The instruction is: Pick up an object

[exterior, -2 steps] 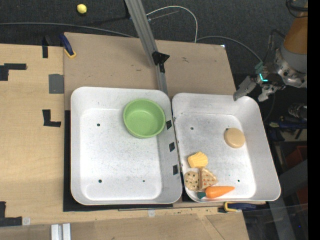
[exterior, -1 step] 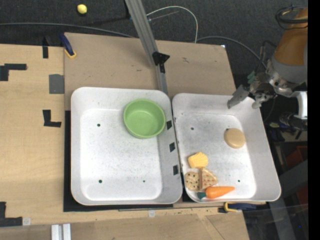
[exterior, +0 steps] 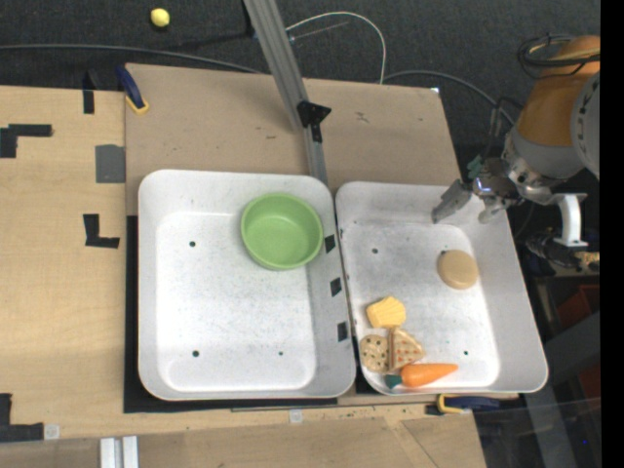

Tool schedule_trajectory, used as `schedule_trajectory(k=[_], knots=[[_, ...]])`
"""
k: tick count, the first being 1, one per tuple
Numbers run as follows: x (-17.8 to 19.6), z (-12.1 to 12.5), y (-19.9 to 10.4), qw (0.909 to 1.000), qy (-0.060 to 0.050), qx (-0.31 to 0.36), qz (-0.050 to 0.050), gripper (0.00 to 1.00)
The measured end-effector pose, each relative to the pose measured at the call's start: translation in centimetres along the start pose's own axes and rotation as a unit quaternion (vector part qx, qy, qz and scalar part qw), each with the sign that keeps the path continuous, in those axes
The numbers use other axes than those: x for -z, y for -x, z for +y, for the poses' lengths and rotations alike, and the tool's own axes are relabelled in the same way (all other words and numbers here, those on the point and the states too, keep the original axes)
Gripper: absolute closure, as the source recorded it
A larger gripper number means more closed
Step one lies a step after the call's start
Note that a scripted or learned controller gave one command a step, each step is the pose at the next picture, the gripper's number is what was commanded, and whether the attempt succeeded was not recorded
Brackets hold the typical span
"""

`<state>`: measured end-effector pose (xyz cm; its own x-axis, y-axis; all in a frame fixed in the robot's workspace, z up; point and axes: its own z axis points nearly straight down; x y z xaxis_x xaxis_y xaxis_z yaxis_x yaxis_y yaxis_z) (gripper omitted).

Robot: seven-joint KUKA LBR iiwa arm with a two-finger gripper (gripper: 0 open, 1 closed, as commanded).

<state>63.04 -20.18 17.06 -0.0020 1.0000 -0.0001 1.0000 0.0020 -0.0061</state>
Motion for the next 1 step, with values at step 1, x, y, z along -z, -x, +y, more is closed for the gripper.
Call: schedule_trajectory(k=[1], knots=[[-4.85, 0.48, -0.71, 1.0, 0.0, 0.0, 0.0, 0.0]])
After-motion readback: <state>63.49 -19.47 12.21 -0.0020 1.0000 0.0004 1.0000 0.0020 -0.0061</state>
